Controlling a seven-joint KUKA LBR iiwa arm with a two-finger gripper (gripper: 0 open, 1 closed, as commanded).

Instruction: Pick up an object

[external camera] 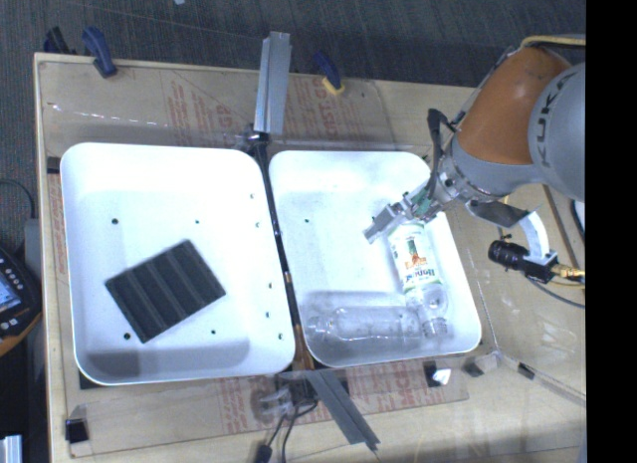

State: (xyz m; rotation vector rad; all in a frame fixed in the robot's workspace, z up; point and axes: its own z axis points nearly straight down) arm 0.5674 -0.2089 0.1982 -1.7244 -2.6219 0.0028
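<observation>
The gripper (390, 217) hovers with open, empty jaws just above a small labelled bottle (416, 264) in the right bin (328, 177); nothing is lifted yet.

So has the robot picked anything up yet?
Not yet. Nothing is lifted: the small labelled bottle and the clear bottle lie in the right bin, and the dark ridged pad lies in the left bin. The gripper is over the right bin, just above the labelled bottle. Grasping and lifting remain.
</observation>
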